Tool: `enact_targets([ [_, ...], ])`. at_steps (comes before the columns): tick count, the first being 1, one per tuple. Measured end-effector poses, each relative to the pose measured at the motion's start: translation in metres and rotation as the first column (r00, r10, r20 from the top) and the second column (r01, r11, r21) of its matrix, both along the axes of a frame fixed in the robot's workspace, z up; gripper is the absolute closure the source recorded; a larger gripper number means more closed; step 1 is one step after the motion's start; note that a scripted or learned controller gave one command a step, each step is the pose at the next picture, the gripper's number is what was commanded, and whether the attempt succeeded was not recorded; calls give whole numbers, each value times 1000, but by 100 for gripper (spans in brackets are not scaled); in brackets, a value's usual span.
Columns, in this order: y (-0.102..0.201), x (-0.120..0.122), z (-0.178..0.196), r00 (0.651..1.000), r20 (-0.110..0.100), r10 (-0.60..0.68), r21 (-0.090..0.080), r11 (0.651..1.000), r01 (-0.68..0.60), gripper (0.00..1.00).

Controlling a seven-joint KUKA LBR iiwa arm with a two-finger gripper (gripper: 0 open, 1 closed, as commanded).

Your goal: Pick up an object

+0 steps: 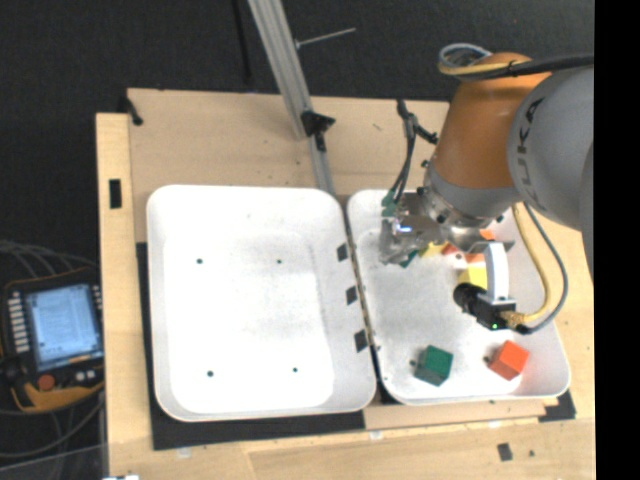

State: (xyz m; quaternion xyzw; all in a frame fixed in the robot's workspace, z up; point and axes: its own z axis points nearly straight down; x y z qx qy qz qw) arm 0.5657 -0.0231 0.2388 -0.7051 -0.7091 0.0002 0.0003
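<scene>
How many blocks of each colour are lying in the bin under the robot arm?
Green block: 1
Orange block: 1
Total in plain sight: 2
A few more coloured bits peek out from under the arm, too hidden to count.

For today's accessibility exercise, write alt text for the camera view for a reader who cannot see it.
A grey and orange robot arm reaches from the right into the right-hand white bin, its gripper low over the bin's upper part. A green block and an orange block lie near the bin's front edge.
</scene>
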Motion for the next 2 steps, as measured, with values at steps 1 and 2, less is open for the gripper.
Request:
enact_targets([
  [1,46,-15,8,1000,1,2,2,1000,-2,100],
  [2,91,-40,15,1000,0,3,2,1000,-3,100],
])
